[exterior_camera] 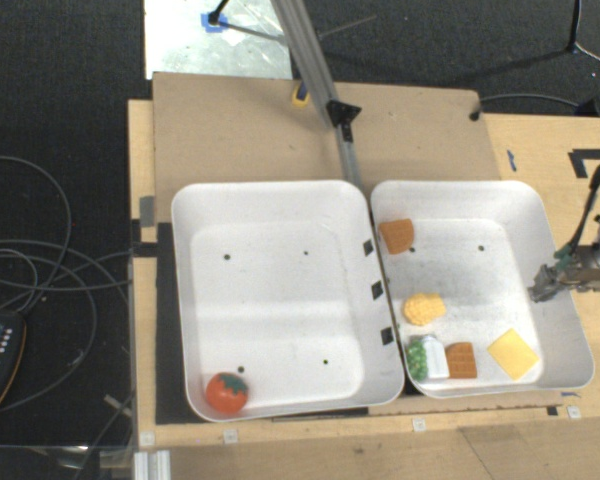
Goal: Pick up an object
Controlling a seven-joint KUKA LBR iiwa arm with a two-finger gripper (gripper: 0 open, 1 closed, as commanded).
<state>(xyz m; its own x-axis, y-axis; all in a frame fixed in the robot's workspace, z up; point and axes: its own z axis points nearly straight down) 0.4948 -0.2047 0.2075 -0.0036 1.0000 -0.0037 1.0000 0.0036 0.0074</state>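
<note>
The nearest candidate is the yellow cheese wedge [513, 353] at the lower right of the frame, lying flat in the right bin [520, 200] close to its right wall; it looks light, stiff and smooth, probably a plastic toy, so a pinch across its two narrow edges seems safest; the gripper [543, 285] sits at the right bin's right rim, above the wedge in the frame and apart from it; I cannot tell how its claw stands; nothing visible is held.
</note>
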